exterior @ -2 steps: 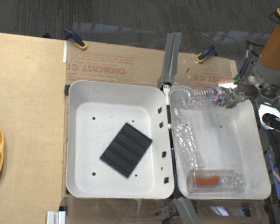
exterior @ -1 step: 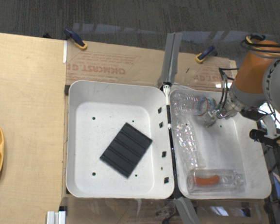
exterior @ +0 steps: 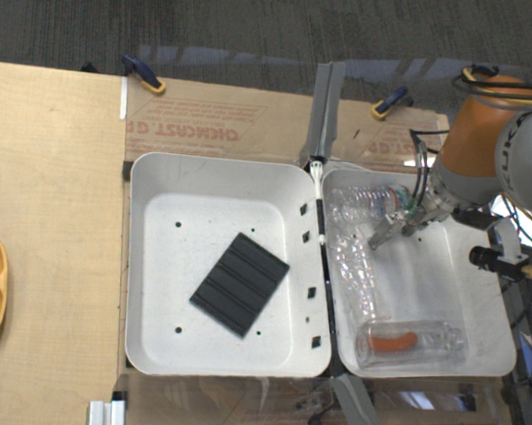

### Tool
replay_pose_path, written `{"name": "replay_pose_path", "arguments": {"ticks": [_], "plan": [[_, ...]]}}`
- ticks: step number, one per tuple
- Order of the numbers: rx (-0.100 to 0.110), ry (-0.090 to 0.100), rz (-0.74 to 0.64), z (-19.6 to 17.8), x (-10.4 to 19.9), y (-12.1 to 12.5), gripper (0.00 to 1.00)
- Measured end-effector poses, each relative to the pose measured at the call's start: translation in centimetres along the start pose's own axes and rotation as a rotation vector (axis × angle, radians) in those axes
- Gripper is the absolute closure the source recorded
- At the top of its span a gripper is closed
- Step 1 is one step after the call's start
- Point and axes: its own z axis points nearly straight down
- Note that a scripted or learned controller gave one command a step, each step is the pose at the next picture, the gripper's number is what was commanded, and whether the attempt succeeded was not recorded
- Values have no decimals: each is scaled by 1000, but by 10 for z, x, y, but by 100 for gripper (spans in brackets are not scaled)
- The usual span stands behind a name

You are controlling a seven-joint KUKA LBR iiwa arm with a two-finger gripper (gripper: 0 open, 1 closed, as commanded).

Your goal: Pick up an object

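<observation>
Two white bins (exterior: pixel 143 242) on a cardboard-covered bench (exterior: pixel 48 160)

Dark carpet (exterior: pixel 218 18) is seen along the top; the gripper (exterior: pixel 384 234) (finger state cannot be told) is poised over the right bin.

A flat black ribbed rectangular pad (exterior: pixel 240 283) lies tilted in the middle of the left bin (exterior: pixel 144 335), while in the right bin (exterior: pixel 490 301) a clear plastic bottle (exterior: pixel 364 206) lies near the back and a clear container with something orange inside (exterior: pixel 410 341) lies along the front.
</observation>
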Motion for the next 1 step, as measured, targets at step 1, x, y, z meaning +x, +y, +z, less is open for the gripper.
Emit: {"name": "replay_pose_path", "arguments": {"ticks": [1], "plan": [[7, -21, -39, 1, 12, 4, 0]]}}
